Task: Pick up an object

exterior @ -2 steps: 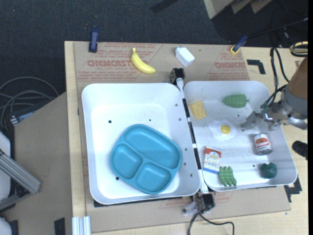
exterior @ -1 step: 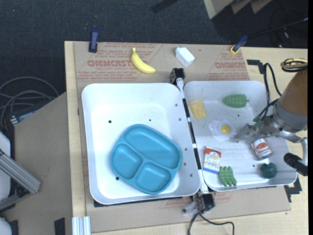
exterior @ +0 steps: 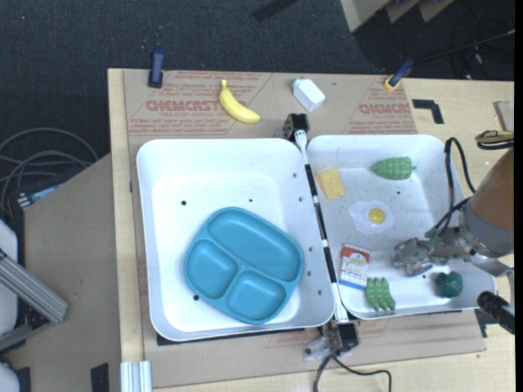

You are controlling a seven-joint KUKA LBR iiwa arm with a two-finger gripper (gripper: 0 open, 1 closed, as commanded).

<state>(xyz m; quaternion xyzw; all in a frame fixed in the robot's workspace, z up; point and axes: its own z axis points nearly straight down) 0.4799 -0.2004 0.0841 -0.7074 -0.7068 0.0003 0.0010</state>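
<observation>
The right bin (exterior: 433, 149) holds several toy items. A yellow cheese slice (exterior: 331, 183) lies near its left wall and a green leafy piece (exterior: 392, 168) near the back. A fried egg (exterior: 373, 216) sits in the middle. A small white carton (exterior: 355, 267) and a green pod cluster (exterior: 379, 293) lie at the front left, and a dark teal piece (exterior: 448, 283) at the front right. My gripper (exterior: 413, 256) is low in this bin, between the egg and the teal piece. I see no object clearly held in it.
A blue divided plate (exterior: 243, 262) lies in the left bin (exterior: 163, 178). Behind the bins on the board are a toy banana (exterior: 237, 104) and a white block (exterior: 309, 95). The arm's orange band (exterior: 498, 194) hangs over the right bin's right wall.
</observation>
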